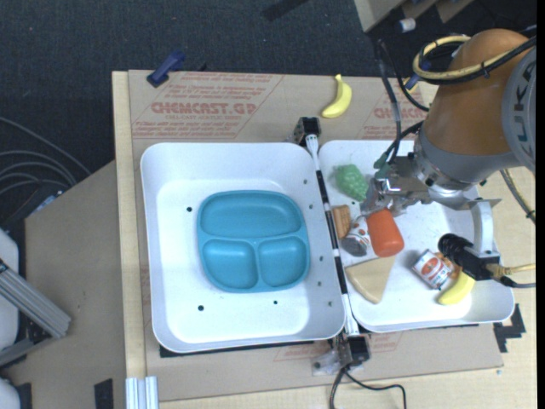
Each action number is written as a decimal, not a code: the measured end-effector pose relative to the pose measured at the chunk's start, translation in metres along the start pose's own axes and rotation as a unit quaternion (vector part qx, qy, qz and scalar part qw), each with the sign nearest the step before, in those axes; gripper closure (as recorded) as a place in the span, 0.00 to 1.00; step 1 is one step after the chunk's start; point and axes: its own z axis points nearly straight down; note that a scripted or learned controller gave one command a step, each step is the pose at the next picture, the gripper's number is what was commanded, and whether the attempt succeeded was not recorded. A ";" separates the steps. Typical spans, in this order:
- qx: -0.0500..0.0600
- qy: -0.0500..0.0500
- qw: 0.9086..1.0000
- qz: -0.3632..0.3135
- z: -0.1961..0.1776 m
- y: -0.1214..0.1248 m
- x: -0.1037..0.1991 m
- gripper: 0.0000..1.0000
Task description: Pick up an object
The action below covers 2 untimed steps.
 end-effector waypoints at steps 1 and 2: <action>0.001 0.000 1.000 0.000 -0.021 -0.035 0.062 1.00; -0.001 0.000 1.000 0.000 -0.011 0.040 0.068 1.00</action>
